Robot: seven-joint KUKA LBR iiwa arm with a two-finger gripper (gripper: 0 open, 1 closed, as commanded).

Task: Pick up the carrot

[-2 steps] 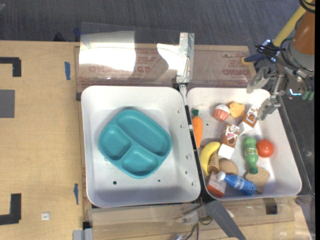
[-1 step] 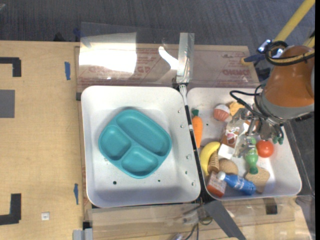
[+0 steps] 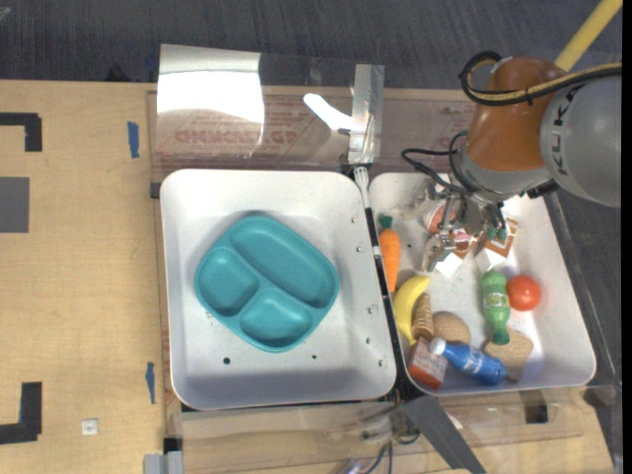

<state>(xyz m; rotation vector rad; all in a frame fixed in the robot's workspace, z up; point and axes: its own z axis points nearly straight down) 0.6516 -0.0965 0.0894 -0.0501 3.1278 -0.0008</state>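
Note:
The carrot [image 3: 390, 255], orange with a green top, lies along the left wall of the right bin [image 3: 568, 294], its tip pointing toward me. My gripper [image 3: 457, 237] hangs over the back middle of that bin, to the right of the carrot and apart from it. Its fingers point down among small items and appear spread, with nothing seen between them. The orange wrist band [image 3: 509, 117] rises above it.
The right bin also holds a banana [image 3: 408, 302], a green bottle [image 3: 495, 300], a red tomato [image 3: 524, 293], a blue bottle [image 3: 472, 359], bread pieces [image 3: 449, 326] and a red-white box [image 3: 499, 240]. A teal divided plate [image 3: 265, 280] sits in the left bin [image 3: 188, 205].

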